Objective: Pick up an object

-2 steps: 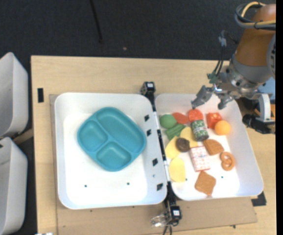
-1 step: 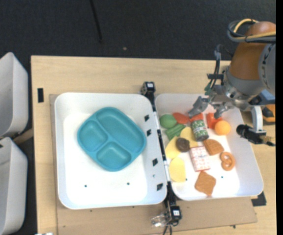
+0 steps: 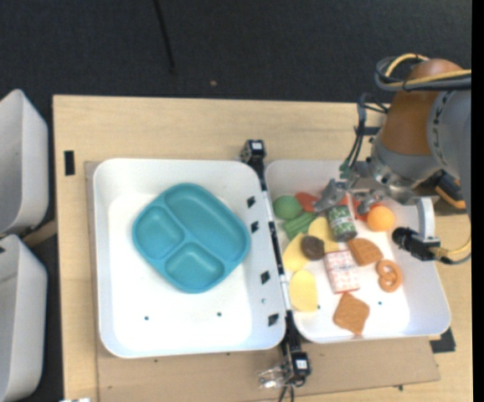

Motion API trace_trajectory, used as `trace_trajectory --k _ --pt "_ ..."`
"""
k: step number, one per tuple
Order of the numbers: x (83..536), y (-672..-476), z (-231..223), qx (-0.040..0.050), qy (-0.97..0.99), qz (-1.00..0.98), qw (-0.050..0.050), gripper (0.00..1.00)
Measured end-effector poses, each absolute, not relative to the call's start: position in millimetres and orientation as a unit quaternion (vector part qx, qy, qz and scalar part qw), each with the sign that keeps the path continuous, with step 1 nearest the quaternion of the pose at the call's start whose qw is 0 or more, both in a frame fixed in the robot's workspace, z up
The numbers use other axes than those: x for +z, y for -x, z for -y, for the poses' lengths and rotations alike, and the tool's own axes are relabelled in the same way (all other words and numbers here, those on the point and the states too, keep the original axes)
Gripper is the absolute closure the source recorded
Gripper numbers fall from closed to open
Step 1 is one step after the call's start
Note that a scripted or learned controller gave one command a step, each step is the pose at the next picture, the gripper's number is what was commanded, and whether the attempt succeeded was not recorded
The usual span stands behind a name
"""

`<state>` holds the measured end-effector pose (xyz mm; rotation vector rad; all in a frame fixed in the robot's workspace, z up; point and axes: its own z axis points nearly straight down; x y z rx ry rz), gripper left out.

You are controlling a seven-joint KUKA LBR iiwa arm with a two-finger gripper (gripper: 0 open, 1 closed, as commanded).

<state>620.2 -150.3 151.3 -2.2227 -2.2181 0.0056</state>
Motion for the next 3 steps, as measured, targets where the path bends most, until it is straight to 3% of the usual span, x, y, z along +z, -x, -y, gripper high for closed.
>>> trace_trajectory --k 1,2,3 --pt "101.9 -621.4 151.6 -0.0004 0.709 0.705 -0.001 0.0" --pt "118.1 -624.9 152.6 -0.0038 0.709 0.705 -0.005 1.0" --pt "172.0 -636.6 152.0 -0.0016 0.706 0.708 -0.003 1.0"
